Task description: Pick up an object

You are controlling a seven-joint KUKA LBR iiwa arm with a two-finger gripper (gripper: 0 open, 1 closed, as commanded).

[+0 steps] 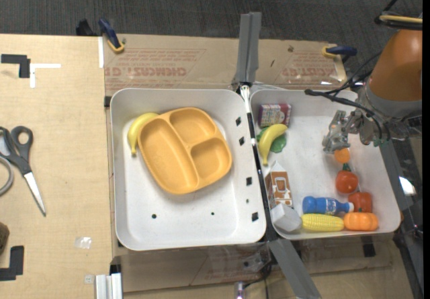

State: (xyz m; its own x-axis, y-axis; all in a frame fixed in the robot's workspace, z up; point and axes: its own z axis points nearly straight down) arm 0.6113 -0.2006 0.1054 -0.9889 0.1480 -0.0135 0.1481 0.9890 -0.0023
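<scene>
My gripper (pixel 334 142) hangs over the upper right part of the right bin (pixel 306 156), reaching in from the right under the orange-banded wrist. Directly below its tip lies a small orange piece (pixel 342 154), touching or nearly touching it; I cannot tell whether it is gripped. Just below that sits a red tomato (pixel 347 182). Along the bin's front are a blue bottle (pixel 326 205), a corn cob (pixel 322 222), an orange pumpkin (pixel 361 222) and a red item (pixel 363 200). A green-yellow banana (pixel 271 140) and a purple box (pixel 274 115) lie at the bin's left.
The left bin (pixel 134 224) holds a yellow divided plate (pixel 183 148) with a yellow banana (pixel 138 131) at its left rim. A brown packet (pixel 279 188) and a grey piece (pixel 287 218) lie by the right bin's left wall. Scissors (pixel 23 163) rest on the bench, far left.
</scene>
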